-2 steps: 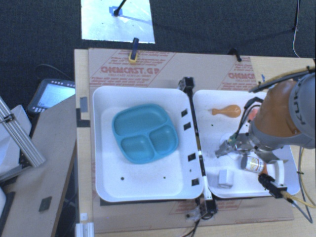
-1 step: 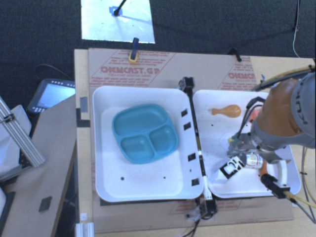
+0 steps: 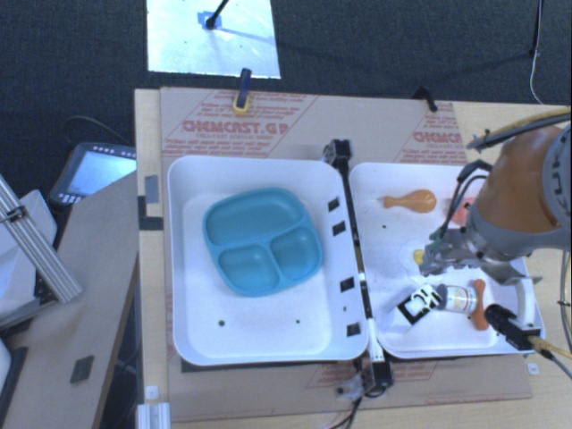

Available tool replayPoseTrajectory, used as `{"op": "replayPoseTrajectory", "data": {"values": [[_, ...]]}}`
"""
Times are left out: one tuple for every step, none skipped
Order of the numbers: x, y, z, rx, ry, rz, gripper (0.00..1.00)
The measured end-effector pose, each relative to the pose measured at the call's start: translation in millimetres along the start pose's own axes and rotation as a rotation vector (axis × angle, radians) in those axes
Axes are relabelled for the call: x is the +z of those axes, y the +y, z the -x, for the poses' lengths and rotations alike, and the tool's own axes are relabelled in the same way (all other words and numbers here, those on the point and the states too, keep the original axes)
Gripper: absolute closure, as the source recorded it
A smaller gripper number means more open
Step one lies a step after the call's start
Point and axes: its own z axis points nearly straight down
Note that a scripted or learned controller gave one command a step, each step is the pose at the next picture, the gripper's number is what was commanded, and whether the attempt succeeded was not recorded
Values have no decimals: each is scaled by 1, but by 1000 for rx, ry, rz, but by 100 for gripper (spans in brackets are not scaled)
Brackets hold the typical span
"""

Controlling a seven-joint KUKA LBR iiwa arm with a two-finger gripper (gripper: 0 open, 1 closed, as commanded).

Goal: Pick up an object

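Gripper [image 3: 436,259] hangs low over the right bin [image 3: 393,190], at the end of the grey arm [image 3: 523,195] with its orange band, which comes in from the right; whether it is released or clenched cannot be told from this view, as the wrist hides much of it. That bin holds several small things: an orange, pear-shaped toy [image 3: 413,201] near the far wall, a small yellow piece [image 3: 418,256] just beside the gripper's left side, a black-and-white block [image 3: 420,302] near the front wall, a short can [image 3: 457,299] lying on its side and touching that block, and an orange peg [image 3: 480,311] just right of the can. A red scrap [image 3: 461,211] shows near the arm, too hidden to name. The can has a pale label and a dark end, and it lies just in front of the gripper, close below it in the view, apart from it. The left bin [image 3: 192,329] holds a blue tray [image 3: 263,240] with three compartments, set flat near the middle and turned slightly askew.
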Motion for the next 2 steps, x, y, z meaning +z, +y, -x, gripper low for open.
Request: {"op": "replayPoseTrajectory", "data": {"values": [[-49, -5, 7, 1, -1, 2, 100], [-103, -2, 7, -1, -1, 3, 100]]}}
